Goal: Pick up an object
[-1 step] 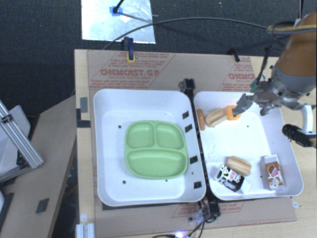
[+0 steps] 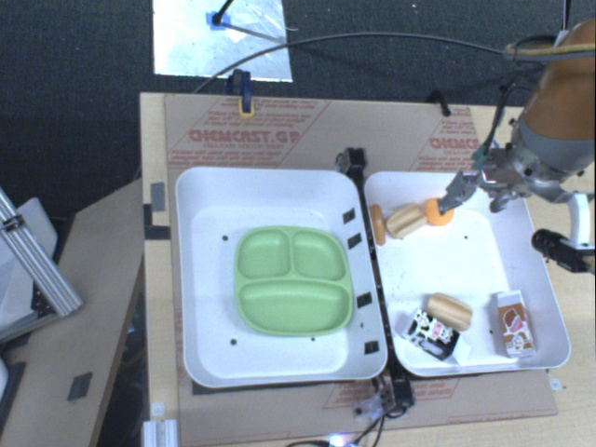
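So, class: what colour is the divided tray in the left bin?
Light green tray, seen in the camera view.

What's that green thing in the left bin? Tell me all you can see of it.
It is a pale green tray, seemingly plastic, with rounded corners and a raised rim. Ridges split it into three compartments: two smaller ones at the far side and one long one at the near side. It lies flat, slightly turned, near the middle of the left bin, resting on the bin's white floor. Nothing sits in it, and nothing else touches it; the pincer is over the other bin.
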Controlling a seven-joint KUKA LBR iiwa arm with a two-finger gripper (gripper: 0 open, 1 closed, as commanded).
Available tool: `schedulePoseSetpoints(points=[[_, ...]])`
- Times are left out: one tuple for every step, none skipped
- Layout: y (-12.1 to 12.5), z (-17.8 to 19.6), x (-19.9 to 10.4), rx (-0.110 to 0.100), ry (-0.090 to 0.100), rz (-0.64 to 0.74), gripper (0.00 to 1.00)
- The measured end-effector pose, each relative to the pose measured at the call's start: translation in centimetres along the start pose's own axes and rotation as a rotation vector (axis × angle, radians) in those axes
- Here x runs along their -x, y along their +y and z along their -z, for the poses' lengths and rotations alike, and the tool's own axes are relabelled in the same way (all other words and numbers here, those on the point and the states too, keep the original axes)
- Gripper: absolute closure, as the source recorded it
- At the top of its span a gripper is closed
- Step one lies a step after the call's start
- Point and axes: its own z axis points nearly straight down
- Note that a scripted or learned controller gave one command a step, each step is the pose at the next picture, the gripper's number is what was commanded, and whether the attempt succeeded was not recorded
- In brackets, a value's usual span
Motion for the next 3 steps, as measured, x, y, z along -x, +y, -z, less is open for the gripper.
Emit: schedulePoseSetpoints(points=[[0.9, -5.4, -0.6, -0.004, 0.001, 0.003, 0.00], [0.7, -9.6, -0.7, -0.004, 0.001, -0.001, 0.00], [0.3, -15.8, -0.6, -0.005, 0.001, -0.002, 0.00]])
